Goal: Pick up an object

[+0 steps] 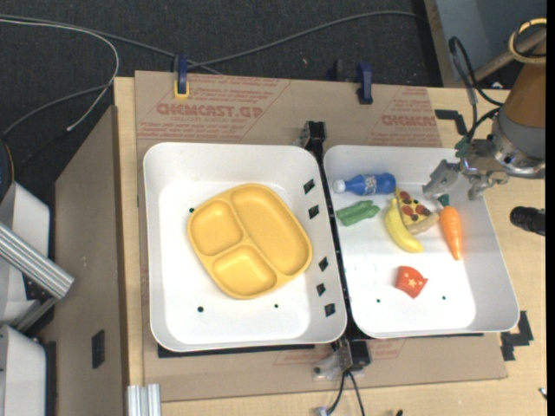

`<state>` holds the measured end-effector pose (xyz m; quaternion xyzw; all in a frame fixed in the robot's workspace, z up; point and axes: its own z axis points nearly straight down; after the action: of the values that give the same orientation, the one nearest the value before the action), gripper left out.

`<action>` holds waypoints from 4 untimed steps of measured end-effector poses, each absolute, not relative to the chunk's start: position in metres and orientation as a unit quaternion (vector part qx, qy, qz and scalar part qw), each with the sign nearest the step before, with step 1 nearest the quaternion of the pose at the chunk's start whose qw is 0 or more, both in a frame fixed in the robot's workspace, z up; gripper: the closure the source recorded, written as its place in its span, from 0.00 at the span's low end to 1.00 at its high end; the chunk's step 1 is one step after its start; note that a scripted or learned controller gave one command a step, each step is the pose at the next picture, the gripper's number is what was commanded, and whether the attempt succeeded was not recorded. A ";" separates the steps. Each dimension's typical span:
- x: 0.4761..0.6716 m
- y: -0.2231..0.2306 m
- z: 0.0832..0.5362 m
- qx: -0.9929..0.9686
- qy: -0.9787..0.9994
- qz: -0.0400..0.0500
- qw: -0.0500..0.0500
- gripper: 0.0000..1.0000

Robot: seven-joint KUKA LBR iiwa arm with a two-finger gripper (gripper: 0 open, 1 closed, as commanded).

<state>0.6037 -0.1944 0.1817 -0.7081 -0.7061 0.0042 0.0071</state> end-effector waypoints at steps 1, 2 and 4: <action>0.607 -0.194 0.191 -0.707 -0.707 0.000 0.001 0.00; 0.614 -0.187 0.141 -0.706 -0.708 0.001 0.003 0.00; 0.616 -0.185 0.104 -0.706 -0.708 -0.002 0.000 1.00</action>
<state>0.6164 -0.1847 0.1039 -0.7060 -0.7083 -0.0016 -0.0002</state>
